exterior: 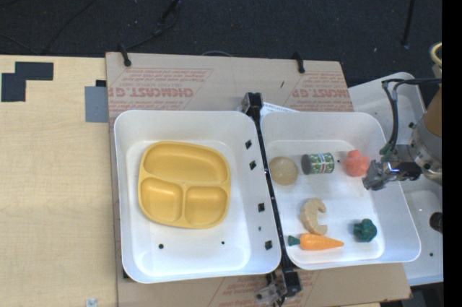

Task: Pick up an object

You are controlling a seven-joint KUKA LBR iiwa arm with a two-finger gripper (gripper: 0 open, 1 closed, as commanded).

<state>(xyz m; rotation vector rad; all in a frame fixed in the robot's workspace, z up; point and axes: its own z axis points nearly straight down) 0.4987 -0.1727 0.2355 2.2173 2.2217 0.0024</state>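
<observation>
The right bin (390,136) holds several small items. A pink-red lump (354,162) lies near its right wall, with a small dark green can (317,163) on its side to the left of it and a round beige disc (283,170) further left. Lower down are a pale curved piece (314,216), an orange carrot (320,243) and a dark green lump (365,230). My gripper (380,175) hovers at the bin's right wall, just right of and slightly below the pink-red lump. Nothing shows in its grasp.
The left bin (126,154) holds a yellow divided plate (185,183). A black divider (261,183) runs between the bins. Cardboard (216,85) lies under and behind both. Cables and white hardware (404,92) crowd the right edge beside the arm.
</observation>
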